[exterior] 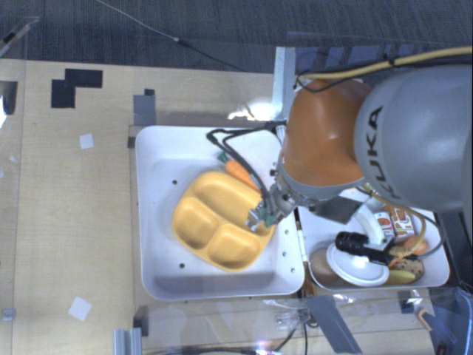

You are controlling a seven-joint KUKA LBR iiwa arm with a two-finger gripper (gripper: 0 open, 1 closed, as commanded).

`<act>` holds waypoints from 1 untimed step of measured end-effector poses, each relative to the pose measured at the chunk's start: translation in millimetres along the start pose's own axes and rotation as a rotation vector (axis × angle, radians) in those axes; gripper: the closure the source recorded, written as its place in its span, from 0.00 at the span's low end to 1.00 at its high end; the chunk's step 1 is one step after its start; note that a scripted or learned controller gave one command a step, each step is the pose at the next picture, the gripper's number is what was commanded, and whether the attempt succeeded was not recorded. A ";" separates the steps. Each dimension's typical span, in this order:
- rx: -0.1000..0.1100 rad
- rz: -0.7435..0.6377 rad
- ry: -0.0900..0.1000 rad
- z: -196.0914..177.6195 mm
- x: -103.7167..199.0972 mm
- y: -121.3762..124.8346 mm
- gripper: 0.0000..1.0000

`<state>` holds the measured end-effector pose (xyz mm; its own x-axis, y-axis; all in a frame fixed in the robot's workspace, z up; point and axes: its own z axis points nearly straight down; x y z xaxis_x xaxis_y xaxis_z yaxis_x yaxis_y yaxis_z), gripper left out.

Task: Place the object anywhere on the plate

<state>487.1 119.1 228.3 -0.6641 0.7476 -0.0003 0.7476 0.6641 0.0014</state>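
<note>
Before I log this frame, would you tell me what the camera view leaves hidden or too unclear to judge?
- Gripper: small and dark at the yellow plate edge; the arm's orange band looms over it, so any grasp is unreadable.
- Carrot: partly covered by the black cable and the arm.
- Right bin: its upper part lies under the arm, so the contents are cut off.
- Items beside the white bowl: too cluttered to identify.

My arm [414, 139] is showing a rounded grey shell with dark "KUKA" lettering, partly cut off. An orange band [325, 135] is wrapping the segment above my wrist. A yellow cable [384, 65] and black cable [236, 150] are running alongside.
</note>
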 end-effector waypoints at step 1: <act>-0.005 -0.307 -0.003 -27.8 28.8 28.7 1.00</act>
<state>489.3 159.7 256.1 -0.8591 0.5119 -0.0047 0.5118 0.8591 0.0059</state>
